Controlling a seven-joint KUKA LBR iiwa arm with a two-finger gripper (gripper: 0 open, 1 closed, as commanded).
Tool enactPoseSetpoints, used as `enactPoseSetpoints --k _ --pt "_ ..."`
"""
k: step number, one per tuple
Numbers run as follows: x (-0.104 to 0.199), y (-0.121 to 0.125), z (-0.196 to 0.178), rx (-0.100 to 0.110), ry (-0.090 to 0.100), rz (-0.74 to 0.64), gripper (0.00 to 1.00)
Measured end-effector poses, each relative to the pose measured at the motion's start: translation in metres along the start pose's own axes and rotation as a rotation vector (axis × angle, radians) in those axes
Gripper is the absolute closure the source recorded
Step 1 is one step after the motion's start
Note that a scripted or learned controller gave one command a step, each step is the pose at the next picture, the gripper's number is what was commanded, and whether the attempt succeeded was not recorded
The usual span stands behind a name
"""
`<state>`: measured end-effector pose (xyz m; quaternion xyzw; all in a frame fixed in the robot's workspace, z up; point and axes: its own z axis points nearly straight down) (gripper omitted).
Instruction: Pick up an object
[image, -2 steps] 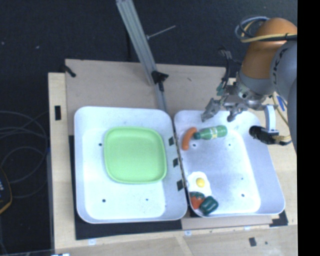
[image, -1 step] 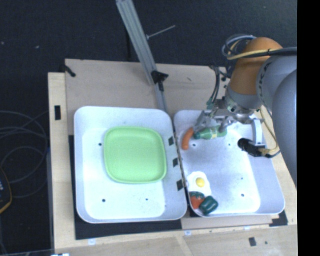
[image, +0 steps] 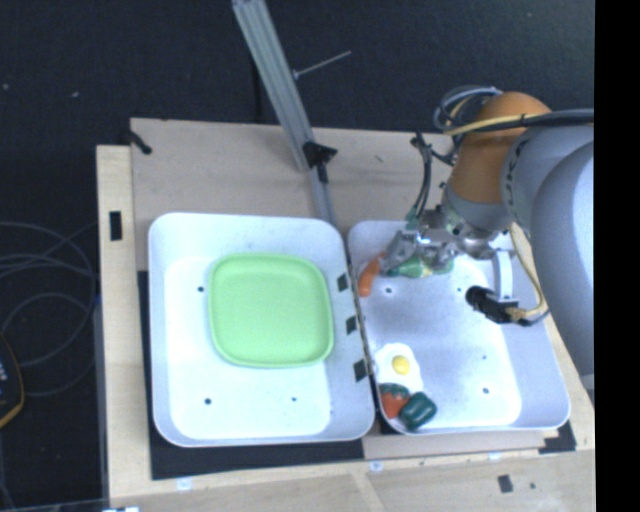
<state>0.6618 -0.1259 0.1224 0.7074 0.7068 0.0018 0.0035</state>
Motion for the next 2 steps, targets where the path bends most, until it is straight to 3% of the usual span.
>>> enactPoseSetpoints --k 1,2 --pt "-0.001 -0.001 -0.009 0.001 0.001 0.001 1.0" --pt "0.009 -0.001 -0.063 0.002 0.002 -0.001 1.0"
